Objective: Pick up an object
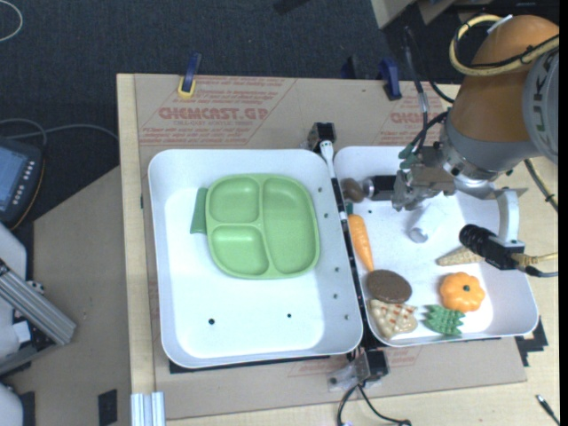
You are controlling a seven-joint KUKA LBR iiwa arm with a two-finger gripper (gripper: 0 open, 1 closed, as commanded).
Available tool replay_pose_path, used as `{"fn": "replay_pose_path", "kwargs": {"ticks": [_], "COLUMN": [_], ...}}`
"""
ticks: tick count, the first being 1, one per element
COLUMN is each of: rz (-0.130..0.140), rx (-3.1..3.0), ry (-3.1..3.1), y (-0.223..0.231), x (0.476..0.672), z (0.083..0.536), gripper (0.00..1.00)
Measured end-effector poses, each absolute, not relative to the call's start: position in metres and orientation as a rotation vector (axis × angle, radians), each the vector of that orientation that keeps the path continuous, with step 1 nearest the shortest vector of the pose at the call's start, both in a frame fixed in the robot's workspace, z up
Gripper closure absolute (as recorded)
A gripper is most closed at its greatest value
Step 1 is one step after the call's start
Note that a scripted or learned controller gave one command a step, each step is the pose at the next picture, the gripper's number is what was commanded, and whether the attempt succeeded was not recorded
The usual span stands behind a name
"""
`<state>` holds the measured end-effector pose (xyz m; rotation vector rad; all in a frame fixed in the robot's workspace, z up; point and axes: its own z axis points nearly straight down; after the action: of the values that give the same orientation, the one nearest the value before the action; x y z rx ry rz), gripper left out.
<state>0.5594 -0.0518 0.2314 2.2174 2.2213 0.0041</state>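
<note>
My gripper [415, 204] hangs over the back middle of the right bin [524, 313], above bare white floor. No object shows between it and the floor. Just to its left lie a small brown lump [352, 189] and a short black piece [382, 185] near the bin's back left corner. An orange carrot [359, 241] lies along the left wall. At the front sit a brown round cookie [389, 285], a waffle piece [393, 317], a green leafy toy [443, 319] and an orange pumpkin [461, 292]. A pale cone [454, 256] lies right of centre.
The left bin [169, 238] holds a green divided plate [262, 224] in its back half. A divider wall with black clips separates the bins. The arm's orange-banded body fills the space above the right bin's back right.
</note>
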Motion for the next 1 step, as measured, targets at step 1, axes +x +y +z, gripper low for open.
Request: {"fn": "replay_pose_path", "kwargs": {"ticks": [1], "rz": [-0.004], "rx": [2.224], "ry": [2.222], "y": [-0.0602], "x": [0.5624], "z": [0.2137], "gripper": [1.0]}}
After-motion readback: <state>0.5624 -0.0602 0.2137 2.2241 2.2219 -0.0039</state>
